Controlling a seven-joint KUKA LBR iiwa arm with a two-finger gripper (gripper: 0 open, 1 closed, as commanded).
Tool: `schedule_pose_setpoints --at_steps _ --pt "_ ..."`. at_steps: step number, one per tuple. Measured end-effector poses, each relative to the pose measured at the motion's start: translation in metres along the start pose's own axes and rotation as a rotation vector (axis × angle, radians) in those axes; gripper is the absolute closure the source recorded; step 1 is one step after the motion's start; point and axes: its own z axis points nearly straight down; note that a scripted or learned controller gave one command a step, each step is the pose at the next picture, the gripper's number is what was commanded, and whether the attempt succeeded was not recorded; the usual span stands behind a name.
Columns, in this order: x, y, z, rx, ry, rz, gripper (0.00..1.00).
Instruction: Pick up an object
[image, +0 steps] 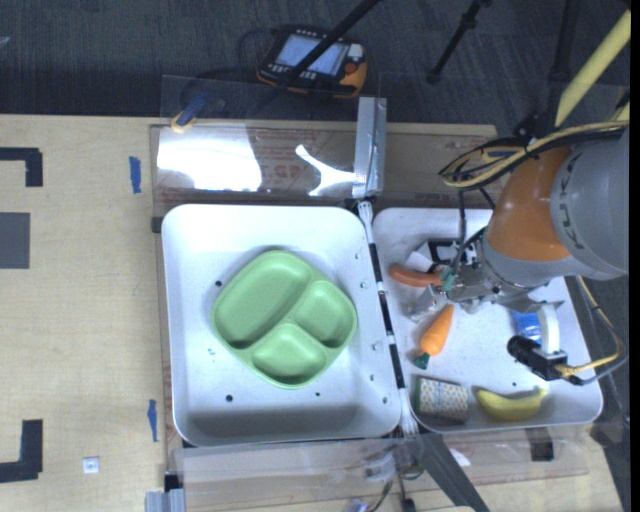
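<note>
We find the pincer (447, 288) low in the right bin (580, 400), its grip state indiscernible, just above an orange, green-tipped carrot (436, 331) lying tilted there.

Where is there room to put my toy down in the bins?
The left bin has bare white floor all around the green plate, widest along the near edge. The right bin is crowded: carrot, banana, blue thing and the robot's hand.
</note>
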Motion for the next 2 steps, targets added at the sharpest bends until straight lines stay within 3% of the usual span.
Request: schedule_pose_setpoints --at_steps 1,2 --pt "-0.001 0.001 -0.011 -0.006 -0.002 0.003 1.00" --pt "0.001 0.042 -0.098 0.003 -0.002 0.212 1.00"
